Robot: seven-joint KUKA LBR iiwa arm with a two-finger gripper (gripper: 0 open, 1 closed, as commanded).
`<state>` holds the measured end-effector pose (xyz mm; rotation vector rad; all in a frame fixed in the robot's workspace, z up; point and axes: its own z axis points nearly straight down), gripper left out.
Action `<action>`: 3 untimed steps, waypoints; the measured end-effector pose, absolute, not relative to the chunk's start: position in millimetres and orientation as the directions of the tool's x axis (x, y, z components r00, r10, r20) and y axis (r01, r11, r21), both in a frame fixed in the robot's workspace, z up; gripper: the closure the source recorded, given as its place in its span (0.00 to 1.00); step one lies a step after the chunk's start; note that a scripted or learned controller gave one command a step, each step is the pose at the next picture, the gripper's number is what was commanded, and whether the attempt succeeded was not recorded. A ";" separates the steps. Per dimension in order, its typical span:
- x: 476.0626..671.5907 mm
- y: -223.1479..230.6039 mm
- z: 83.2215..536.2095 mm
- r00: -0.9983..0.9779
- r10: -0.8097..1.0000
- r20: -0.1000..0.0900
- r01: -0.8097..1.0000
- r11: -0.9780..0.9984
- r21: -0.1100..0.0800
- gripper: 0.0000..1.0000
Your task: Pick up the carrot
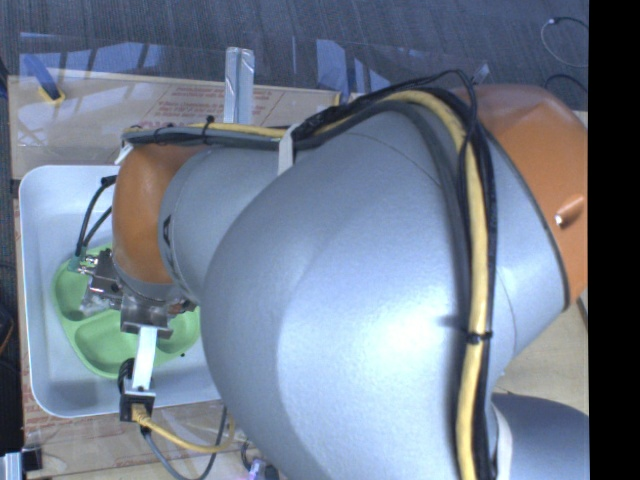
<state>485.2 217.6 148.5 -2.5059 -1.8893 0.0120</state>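
Arm (400, 298): grey bulk covers the centre and right of the scene, cables (470, 218) running along its upper side. Orange band (140, 213) at the wrist, reaching down into the left bin.

Left bin (40, 268): white, shallow; left wall and near-left corner visible, bare floor along the left side. Right part hidden under the arm.

Desk (90, 103): tan strip beyond the bin's far edge.

Green item (90, 333): flat, on the bin floor under the wrist, near the near wall.

Claw (120, 293): over the green item; whether clenched or released, cannot tell.

Carrot: cannot be made out; likely hidden by the arm.
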 end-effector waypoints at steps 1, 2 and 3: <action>480.9 217.6 101.4 -0.109 0.994 0.005 0.994 0.109 0.012 0.00; 480.4 214.9 108.8 -0.109 0.994 -0.002 0.994 0.109 0.008 1.00; 488.1 216.5 99.0 0.046 0.999 0.010 0.999 -0.046 0.002 1.00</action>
